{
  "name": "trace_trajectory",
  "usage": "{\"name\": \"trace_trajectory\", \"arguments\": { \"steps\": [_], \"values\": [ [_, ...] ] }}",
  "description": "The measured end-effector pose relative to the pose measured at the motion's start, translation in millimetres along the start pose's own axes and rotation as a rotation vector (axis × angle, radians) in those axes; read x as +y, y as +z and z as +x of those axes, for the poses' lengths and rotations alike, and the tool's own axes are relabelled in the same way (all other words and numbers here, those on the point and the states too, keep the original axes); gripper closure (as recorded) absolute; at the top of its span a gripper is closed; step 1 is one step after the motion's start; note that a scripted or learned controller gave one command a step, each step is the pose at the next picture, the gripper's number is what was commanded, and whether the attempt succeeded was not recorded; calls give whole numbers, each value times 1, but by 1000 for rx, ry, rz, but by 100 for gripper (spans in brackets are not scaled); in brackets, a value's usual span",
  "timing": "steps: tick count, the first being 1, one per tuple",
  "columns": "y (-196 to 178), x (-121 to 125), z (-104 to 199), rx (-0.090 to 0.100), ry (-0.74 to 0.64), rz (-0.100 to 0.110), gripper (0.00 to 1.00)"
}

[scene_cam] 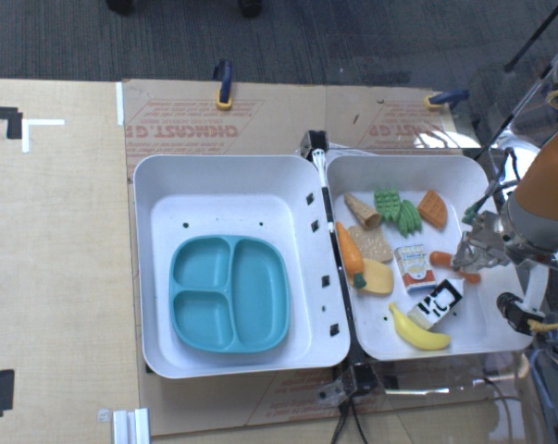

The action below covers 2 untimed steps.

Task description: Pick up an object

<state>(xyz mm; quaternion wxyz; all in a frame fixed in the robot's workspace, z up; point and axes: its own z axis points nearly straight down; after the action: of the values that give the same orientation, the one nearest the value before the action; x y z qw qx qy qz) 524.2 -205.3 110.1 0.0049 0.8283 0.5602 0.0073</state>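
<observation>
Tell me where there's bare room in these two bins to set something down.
Left bin: a bare white strip borders the blue tray on all sides, widest along the far wall. The tray's three compartments are bare too. Right bin: crowded from the carrot and cracker across to the gripper; bare floor lies along the far wall and near the corner beyond the banana.

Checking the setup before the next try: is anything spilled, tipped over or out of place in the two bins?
Nothing stands out. The teal plate lies flat in the left bin. The toy food, including the banana and carrot, lies loosely scattered inside the right bin, with the pincer over that bin's right side.
</observation>
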Motion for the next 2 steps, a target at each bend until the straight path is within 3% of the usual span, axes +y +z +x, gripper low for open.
{"name": "trace_trajectory", "arguments": {
  "steps": [1,2],
  "values": [
    [0,0,2,3,-1,2,0],
    [13,-54,19,-7,263,2,0]
  ]
}}
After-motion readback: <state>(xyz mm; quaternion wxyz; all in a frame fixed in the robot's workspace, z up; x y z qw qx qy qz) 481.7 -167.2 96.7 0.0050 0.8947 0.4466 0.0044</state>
